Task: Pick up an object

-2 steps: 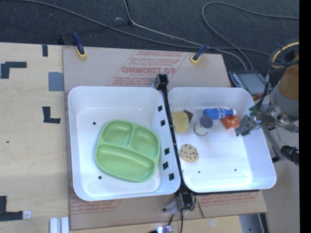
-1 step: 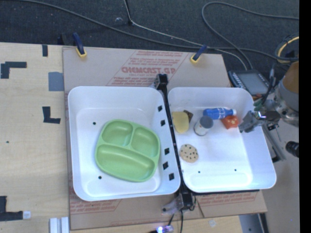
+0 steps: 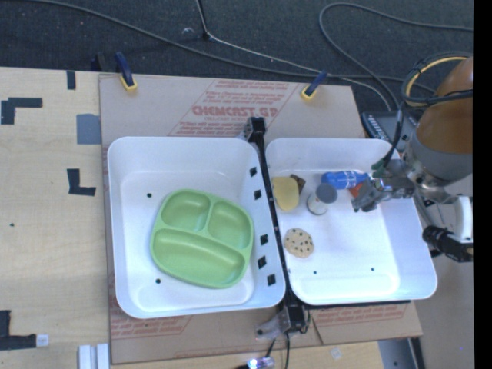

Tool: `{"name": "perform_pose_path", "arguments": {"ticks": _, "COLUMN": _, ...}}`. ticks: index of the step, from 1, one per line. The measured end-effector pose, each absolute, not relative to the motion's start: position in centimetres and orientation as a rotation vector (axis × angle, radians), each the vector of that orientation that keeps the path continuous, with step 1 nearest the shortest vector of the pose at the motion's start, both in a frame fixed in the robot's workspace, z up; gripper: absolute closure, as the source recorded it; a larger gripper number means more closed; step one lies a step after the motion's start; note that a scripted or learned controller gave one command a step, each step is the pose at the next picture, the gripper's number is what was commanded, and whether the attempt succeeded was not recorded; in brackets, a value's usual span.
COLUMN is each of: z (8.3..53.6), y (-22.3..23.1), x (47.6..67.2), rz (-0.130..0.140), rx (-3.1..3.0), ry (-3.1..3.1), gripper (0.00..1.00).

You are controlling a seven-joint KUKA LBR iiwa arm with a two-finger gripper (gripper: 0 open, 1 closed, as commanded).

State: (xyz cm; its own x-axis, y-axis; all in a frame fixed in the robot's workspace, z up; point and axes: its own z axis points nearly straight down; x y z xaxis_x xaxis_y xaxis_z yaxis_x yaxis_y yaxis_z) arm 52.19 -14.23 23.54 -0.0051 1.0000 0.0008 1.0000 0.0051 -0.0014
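In the right bin (image 3: pixel 384 283) lie a yellow item (image 3: pixel 286 194) near the divider, a round cookie (image 3: pixel 299 243) with dark chips, a small grey cylinder (image 3: pixel 320 199) and a blue bottle-like object (image 3: pixel 341 179). My gripper (image 3: pixel 367 195) hangs over the bin's right half, just right of the blue object, its dark and red fingertip parts pointing down and left. Nothing shows between the fingers. The arm's grey body and orange band (image 3: pixel 450 125) come in from the right edge.
The left bin (image 3: pixel 127 206) holds a green divided plate (image 3: pixel 203 237). A black divider clip strip (image 3: pixel 265 214) runs between the bins. Cables cross the dark floor behind the bench, and blue-yellow clamps (image 3: pixel 125 75) hold the cardboard.
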Motion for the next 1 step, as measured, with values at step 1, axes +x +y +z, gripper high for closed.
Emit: {"name": "perform_pose_path", "arguments": {"ticks": 1, "z": 22.82, "y": -9.53, "x": 54.05, "rz": 0.001, "rx": -2.214, "ry": -2.227, "gripper": 1.0}}
